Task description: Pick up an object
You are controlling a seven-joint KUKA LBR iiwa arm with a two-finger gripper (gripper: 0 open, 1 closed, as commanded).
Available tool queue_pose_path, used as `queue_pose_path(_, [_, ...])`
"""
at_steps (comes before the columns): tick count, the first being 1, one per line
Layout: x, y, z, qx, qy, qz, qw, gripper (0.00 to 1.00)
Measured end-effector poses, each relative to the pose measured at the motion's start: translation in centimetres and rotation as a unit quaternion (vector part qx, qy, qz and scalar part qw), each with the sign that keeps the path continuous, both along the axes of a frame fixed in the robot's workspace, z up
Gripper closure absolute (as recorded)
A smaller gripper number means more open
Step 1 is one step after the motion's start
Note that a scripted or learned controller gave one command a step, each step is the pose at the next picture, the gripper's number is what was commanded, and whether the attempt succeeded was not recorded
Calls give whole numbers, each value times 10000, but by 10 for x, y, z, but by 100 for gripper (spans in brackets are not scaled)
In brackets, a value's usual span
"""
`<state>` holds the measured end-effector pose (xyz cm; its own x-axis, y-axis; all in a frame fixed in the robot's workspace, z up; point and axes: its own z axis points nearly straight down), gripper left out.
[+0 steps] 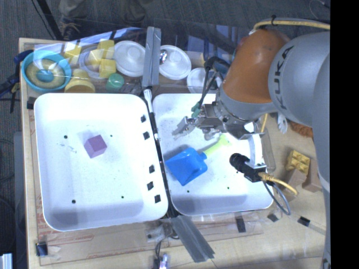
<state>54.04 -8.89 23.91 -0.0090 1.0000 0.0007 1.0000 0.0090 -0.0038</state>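
blue scoop-shaped object [187, 165] lies in the right bin [247, 200], just below the gripper [185, 125] and apart from it; long axis slanted. fingers spread, nothing between them. purple cube [95, 145] far left.

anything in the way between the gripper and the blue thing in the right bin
Nothing visible stands between them. The gripper hangs over the right bin, up and slightly left of the blue object, with bare bin floor between. A yellow-green item lies beside the blue object's upper right, off that path.
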Motion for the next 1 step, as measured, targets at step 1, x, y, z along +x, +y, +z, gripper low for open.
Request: queue_pose_path(1, [22,-42,-92,-2,4,307,9995,0])
